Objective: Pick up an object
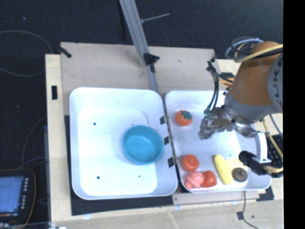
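Observation:
My gripper point(206, 130) hangs over the middle of the right bin point(200, 99), below the orange-banded wrist. A red tomato-like toy with a green top point(183, 118) lies to its left, near the bin's left wall. Toward the bin's front lie an orange-red round toy point(190, 162), a pink toy point(194, 180), a small red toy point(209, 178) and a yellow toy point(222, 168) with a brown round piece point(239, 174) beside it. Nothing shows between my gripper and these objects.
The left bin point(95, 109) holds a blue bowl point(142, 144) near its right side. A grey metal pole point(136, 30) slants from the top down to the gap between the bins. Black clips point(167, 140) sit on the shared wall.

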Controlling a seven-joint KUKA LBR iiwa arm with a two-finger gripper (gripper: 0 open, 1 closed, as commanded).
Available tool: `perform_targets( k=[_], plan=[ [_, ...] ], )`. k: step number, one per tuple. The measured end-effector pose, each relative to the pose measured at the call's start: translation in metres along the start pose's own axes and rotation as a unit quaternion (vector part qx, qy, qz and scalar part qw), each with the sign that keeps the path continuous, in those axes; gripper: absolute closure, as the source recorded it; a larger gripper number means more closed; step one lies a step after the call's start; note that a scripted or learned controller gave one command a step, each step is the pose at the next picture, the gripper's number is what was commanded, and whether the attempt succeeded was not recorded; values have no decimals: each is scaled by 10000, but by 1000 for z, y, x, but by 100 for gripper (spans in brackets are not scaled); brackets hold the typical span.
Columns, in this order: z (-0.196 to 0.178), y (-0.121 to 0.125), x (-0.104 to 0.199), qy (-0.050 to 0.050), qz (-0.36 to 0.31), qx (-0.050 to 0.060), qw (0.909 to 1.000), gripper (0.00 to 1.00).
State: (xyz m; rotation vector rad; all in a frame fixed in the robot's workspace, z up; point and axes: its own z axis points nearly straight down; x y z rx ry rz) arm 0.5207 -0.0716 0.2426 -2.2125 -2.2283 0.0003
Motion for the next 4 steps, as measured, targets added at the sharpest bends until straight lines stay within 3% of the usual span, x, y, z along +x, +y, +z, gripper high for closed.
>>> perform_targets(
  k=[1,2,3,4],
  plan=[
    [9,-6,46,5,-4,9,10000,100],
    [-5,-12,98,14,-17,-18,10000,100],
    [11,-22,148,5,-11,24,10000,100],
    [6,-23,158,3,-7,-11,10000,100]
  ],
)
